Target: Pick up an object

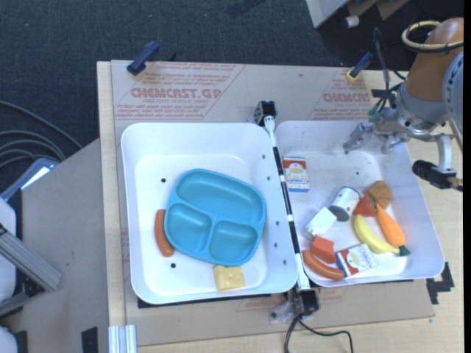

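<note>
My gripper (370, 140) hangs over the far right corner of the right bin (324, 140). Its fingers are spread open, with nothing between them. Below it, nearer the front, lie a carrot (390, 226), a banana (372, 235), a brown bun (380, 192) and a white can (343, 199). A small red and white carton (295, 173) sits by the divider, to the gripper's left. A hot dog (322, 265), a red block (322, 246), a white block (321, 220) and a second carton (358, 259) crowd the front of that bin.
The left bin (140, 168) holds a blue divided plate (215, 217), a sausage (163, 232) at its left and a cheese wedge (230, 277) in front. Blue clamps (142, 57) hold the cardboard base at the back. The grey and orange arm (434, 72) fills the upper right.
</note>
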Robot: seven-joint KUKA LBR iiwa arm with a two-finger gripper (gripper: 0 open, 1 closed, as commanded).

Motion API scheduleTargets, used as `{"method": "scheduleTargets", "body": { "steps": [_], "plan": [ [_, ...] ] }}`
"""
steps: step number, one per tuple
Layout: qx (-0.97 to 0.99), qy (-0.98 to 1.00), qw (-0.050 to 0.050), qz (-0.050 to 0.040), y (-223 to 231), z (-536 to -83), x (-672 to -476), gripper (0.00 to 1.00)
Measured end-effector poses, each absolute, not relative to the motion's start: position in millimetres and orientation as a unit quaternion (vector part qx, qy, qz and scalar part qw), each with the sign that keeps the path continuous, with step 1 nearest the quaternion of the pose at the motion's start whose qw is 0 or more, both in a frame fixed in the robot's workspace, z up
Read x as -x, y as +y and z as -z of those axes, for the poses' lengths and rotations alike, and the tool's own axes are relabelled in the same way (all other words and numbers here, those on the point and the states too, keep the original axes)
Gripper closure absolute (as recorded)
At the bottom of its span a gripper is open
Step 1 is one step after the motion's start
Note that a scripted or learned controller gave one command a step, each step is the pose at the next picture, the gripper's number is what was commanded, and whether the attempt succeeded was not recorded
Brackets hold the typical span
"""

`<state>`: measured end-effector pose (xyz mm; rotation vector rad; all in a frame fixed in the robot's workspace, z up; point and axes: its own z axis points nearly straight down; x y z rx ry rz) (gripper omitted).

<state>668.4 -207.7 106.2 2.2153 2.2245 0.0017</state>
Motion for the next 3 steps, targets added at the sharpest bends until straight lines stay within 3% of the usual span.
{"method": "scheduleTargets", "body": {
  "steps": [1, 2, 3],
  "plan": [
    [-0.707, 0.707, -0.001, 0.0002, -152.8, -84.5, -666.4, 0.0],
    [-0.707, 0.708, 0.0, 0.0, -153.0, -95.3, -667.1, 1.0],
    [-0.707, 0.708, 0.0, 0.0001, -153.0, -95.1, -667.0, 0.0]
  ]
}}
